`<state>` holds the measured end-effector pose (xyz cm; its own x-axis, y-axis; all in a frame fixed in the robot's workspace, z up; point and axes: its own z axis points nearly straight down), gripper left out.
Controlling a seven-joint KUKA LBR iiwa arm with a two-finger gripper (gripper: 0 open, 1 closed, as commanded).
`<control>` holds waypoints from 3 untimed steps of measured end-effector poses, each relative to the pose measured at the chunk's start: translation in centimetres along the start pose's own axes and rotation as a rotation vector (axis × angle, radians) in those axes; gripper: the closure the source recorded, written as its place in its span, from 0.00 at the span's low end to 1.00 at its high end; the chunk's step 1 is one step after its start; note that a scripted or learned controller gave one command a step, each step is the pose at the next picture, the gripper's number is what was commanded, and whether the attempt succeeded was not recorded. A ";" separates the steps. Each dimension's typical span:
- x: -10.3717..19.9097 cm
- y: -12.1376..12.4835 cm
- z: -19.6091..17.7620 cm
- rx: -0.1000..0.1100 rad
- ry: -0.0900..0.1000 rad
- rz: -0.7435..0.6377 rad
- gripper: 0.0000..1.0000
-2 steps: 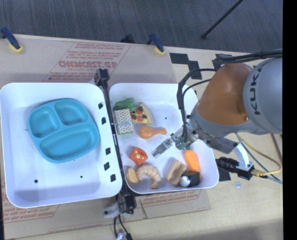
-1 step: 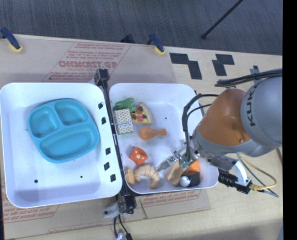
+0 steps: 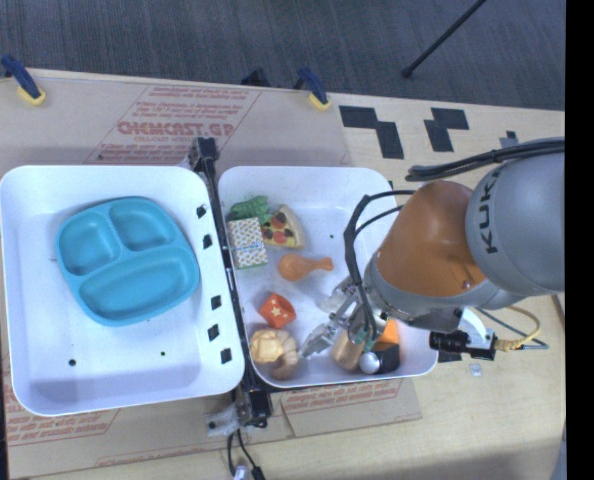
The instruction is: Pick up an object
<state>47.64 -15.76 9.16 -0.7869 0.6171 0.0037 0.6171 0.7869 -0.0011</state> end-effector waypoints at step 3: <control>3.6 4.7 0.0 0.002 0.000 -0.734 0.00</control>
<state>47.64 -9.85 9.14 -0.9976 -0.0688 0.0038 -0.0688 0.9976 0.0002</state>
